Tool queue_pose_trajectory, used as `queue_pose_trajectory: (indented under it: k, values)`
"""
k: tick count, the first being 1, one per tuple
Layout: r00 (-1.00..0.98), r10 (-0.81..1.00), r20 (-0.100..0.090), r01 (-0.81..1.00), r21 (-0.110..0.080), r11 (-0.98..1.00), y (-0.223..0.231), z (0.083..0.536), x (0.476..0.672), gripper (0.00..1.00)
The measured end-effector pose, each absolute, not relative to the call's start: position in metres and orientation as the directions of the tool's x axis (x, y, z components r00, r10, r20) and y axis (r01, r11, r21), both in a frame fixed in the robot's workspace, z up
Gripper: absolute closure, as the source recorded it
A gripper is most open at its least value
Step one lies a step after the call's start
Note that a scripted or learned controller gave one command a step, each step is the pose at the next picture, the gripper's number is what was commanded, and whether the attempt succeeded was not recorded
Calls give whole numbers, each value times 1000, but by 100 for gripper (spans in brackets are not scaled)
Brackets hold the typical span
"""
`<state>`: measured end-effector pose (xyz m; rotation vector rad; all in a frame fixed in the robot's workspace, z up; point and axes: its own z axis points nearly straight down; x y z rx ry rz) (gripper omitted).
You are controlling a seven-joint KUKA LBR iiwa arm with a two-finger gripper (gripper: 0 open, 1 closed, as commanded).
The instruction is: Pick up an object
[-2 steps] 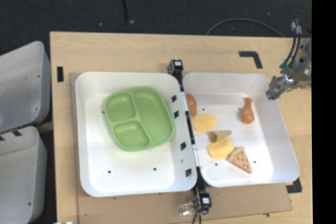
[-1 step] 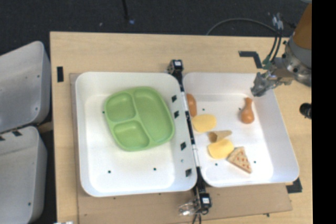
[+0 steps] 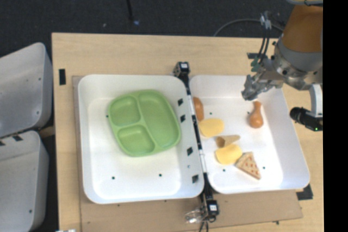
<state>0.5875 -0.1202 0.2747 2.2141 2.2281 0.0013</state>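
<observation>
Hovering above the upper part of the right bin point(image 3: 293, 165): a grey two-finger gripper point(image 3: 251, 91), reaching in from the right on an arm with an orange band point(image 3: 302, 27) above the wrist. Hard to tell how the gripper is set, wide or narrow; seen from above as a dark cluster, with nothing visibly held.

Just below and right of the gripper: a toy chicken drumstick point(image 3: 255, 115), orange-brown, lying in the bin, close to the tool but seemingly apart from it. Nearest candidate for the pick, as a judgement.

Further out, toward the middle divider: a small orange-brown sausage-shaped piece point(image 3: 199, 108) against the bin's left wall. Below it, a yellow rounded piece point(image 3: 211, 127), then a small tan wedge point(image 3: 228, 140) touching a second yellow piece point(image 3: 228, 155), then a pizza-slice toy point(image 3: 249, 165) beside that, nearest the lower edge.

Across the divider, in the left bin point(image 3: 98, 182): a green three-compartment plate point(image 3: 144, 122), tilted slightly in plan, lying flat.

Beneath both bins: a pale wooden bench point(image 3: 119, 54), with dark floor beyond.

Progress, as judged: approach only. Nothing lifted, every object resting on a bin floor. Left to do: descending onto one object, closing on it, raising it clear.
</observation>
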Motion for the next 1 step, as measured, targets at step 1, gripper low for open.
queue_pose_trajectory:
  k: [1]
  values:
    - [-5,1000,0,1000,0,5,-79,265,595,100]
